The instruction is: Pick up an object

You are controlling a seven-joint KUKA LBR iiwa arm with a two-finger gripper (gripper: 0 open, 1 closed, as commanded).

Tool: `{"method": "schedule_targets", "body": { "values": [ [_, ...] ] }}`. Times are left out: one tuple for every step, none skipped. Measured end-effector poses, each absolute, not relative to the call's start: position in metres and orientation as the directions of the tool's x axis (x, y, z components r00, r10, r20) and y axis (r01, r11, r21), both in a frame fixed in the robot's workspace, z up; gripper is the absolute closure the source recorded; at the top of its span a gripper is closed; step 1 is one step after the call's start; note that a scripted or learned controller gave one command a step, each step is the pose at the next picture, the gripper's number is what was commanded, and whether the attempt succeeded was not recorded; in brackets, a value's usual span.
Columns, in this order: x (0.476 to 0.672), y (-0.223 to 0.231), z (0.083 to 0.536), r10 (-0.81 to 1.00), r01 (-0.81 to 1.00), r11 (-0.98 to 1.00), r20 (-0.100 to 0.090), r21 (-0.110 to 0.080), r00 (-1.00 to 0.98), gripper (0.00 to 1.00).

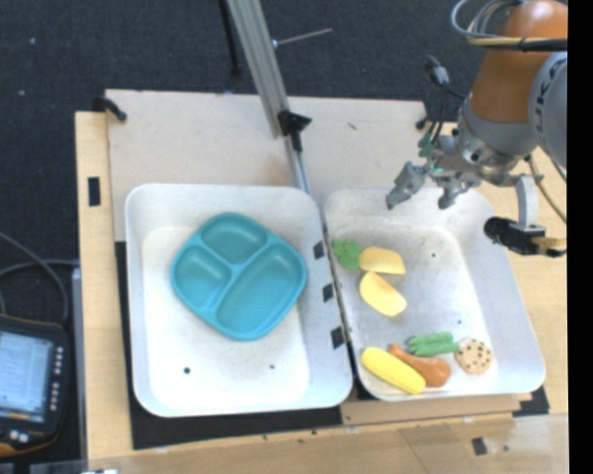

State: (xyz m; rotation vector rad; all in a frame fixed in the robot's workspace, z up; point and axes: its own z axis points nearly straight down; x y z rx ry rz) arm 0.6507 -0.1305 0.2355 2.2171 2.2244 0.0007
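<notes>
Looking down at a slant on a bench [208, 136] with two shallow white bins sat side by side. Left bin [158, 363] has a teal divided plate [239, 275] in it, lying flat, roughly in the middle. Right bin [504, 314] has all the pickable bits: a green piece [347, 255] tucked at the left wall, touching a pale yellow piece [382, 261], with a second yellow chunk [382, 293] just below that. Further toward the near edge, a bright yellow banana-ish thing [392, 370] lying slanted, an orange carrot-ish piece [423, 365] right against it, a green bit [432, 343] resting on top of the orange one, and a speckled cookie [473, 355] just beside those on the right.

Up at the far rim of the right bin, the gripper [426, 192] hanging off the grey and orange arm [509, 77], fingers spread apart, nothing between them. Well apart from the food pieces, hovering over the bin's top edge. A metal post [262, 57] slanting up between the bins at the back
</notes>
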Motion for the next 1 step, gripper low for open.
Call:
{"method": "schedule_targets", "body": {
  "values": [
    [0.6506, -0.1307, 0.2355, 1.0, 1.0, 0.004, -0.001, 0.001, -0.004, 0.0]
  ]
}}
